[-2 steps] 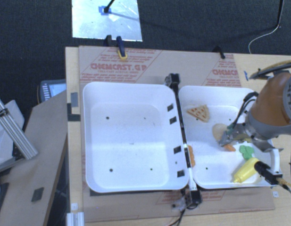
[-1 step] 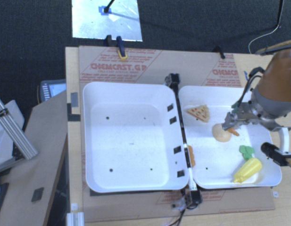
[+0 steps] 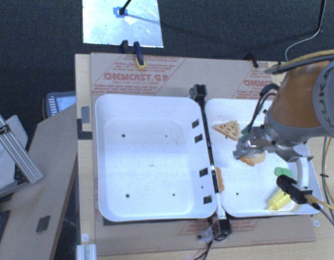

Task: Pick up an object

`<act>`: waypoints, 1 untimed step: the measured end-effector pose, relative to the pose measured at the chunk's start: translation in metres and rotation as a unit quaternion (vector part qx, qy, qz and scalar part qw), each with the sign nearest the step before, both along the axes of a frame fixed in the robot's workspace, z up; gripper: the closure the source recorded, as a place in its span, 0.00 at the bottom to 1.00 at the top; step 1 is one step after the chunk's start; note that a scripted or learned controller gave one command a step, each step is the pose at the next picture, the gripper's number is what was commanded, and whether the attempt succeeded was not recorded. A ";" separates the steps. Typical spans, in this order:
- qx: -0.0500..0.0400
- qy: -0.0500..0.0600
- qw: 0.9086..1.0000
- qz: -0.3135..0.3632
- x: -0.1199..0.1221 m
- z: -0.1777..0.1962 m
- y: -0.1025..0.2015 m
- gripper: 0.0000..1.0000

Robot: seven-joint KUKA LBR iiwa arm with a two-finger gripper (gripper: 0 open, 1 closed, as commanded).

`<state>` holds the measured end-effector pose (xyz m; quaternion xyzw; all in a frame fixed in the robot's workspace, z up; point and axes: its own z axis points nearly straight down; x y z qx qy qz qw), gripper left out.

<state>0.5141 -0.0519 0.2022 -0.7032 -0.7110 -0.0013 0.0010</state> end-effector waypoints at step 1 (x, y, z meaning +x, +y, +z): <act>-0.001 -0.005 1.000 -0.001 0.041 0.066 0.035 1.00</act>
